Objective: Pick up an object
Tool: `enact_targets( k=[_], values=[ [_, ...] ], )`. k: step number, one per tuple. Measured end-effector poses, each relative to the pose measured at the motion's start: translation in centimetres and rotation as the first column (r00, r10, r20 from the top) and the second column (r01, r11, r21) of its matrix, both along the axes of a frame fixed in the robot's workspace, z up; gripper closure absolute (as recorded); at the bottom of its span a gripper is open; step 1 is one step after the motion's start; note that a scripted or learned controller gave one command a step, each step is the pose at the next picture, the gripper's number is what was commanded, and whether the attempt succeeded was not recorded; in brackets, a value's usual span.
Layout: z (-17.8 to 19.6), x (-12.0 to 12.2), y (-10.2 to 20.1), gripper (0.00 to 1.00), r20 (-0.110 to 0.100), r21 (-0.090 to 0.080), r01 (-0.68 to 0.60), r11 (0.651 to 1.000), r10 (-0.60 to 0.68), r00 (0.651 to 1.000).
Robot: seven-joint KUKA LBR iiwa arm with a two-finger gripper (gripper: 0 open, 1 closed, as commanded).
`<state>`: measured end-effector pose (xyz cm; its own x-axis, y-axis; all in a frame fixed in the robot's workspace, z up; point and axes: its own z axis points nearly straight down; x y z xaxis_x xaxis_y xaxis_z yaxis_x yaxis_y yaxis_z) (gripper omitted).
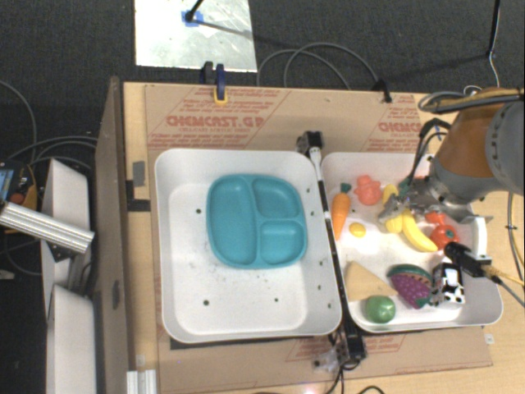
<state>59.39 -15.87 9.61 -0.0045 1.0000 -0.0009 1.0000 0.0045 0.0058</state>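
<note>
Now the gripper (399,208) is down in the right bin (492,306), touching the banana (417,235); its opening I cannot tell.

- Dark grey carpet floor (66,23) with black cables (25,150).
- A shiny silver sheet (195,23) lies on it.
- Brown cardboard (271,117) covers the bench.

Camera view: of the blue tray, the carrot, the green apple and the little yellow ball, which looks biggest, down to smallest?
1. blue tray
2. carrot
3. green apple
4. yellow ball
Carrot is longer, apple rounder; those two are close.
</note>
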Motion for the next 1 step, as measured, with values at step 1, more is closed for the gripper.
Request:
enact_targets(
  k=[1],
  values=[
    [11.3, 1.7, 6.8, 1.0, 0.008, 0.002, -0.008, 1.0, 0.008, 1.0]
  ],
)
